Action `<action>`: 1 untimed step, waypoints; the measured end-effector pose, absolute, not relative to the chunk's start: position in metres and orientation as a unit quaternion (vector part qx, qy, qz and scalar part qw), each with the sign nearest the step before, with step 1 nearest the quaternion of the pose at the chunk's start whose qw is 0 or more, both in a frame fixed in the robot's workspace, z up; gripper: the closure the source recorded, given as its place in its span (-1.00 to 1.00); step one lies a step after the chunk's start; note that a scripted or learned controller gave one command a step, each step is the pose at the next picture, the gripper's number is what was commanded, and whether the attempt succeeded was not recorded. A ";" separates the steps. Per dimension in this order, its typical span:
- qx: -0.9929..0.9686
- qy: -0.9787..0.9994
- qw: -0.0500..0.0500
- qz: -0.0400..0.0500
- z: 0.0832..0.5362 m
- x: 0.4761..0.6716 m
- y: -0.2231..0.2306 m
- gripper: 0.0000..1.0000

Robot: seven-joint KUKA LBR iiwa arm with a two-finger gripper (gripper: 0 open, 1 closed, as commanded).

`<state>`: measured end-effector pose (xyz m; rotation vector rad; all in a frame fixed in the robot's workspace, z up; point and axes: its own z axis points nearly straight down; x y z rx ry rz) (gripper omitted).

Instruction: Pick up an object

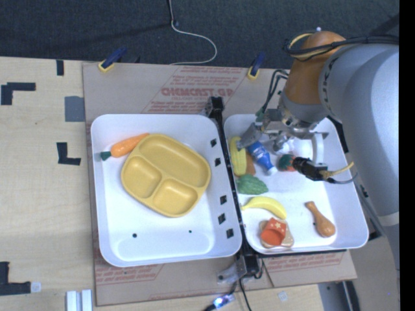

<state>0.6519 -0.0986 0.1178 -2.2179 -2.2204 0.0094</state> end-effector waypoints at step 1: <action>-0.706 -0.708 0.001 0.002 0.082 0.651 -0.098 -1.00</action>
